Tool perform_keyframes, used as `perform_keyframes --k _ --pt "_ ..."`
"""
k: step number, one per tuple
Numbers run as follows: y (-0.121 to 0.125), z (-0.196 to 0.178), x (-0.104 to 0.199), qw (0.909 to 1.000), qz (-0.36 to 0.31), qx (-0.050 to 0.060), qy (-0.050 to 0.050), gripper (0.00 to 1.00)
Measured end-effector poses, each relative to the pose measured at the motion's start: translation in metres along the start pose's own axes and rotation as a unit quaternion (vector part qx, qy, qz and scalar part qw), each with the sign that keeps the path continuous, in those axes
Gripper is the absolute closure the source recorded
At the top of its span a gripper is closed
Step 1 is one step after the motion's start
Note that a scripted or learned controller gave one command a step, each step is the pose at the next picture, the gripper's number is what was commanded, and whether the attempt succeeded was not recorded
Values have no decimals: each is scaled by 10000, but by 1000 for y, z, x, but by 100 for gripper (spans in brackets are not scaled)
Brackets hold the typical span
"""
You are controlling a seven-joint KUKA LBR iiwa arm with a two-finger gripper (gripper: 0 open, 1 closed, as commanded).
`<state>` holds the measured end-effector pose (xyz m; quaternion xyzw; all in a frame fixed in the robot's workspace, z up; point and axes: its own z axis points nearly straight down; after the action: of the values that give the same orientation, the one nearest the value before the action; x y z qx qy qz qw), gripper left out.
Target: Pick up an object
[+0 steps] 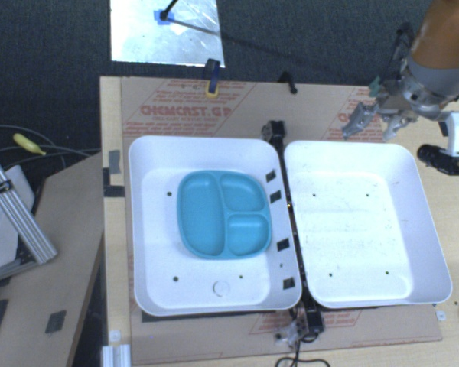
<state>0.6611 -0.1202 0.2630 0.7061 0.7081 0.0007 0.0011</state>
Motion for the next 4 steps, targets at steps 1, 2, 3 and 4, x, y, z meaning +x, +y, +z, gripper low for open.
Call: perform_keyframes --k 1,2,3,4 --pt "-46 45 -18 10000 20 34 1 0" --pt "-68 166 -35 10000 21 67 12 0" --pt "-6 178 -72 10000 -5 -26 -14 0" --pt "-71 179 -88 10000 26 28 2 0"
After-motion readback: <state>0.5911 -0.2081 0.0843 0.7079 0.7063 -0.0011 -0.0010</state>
